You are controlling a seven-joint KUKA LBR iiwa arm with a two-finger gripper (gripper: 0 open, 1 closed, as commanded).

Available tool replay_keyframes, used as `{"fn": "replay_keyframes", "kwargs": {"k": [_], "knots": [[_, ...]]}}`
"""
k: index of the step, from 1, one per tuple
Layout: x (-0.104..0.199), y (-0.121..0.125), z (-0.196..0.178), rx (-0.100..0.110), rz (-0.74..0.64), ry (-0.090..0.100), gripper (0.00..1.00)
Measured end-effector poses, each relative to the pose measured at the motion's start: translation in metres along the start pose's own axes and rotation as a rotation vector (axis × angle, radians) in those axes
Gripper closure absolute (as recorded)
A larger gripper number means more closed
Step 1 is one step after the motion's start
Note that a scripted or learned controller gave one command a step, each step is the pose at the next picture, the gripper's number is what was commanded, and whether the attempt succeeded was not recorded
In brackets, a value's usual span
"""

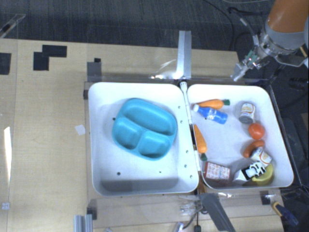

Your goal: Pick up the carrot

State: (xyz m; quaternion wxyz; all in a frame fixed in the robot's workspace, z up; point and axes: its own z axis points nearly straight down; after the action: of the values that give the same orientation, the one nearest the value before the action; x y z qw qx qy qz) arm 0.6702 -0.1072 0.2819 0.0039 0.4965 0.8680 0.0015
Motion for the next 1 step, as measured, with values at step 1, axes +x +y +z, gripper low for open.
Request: {"fn": "replay_keyframes", "kwargs": {"k": [1], "knots": [[0.0009, -0.0164, -0.0058, 0.0, 0.014, 0.001, 1.0]]}}
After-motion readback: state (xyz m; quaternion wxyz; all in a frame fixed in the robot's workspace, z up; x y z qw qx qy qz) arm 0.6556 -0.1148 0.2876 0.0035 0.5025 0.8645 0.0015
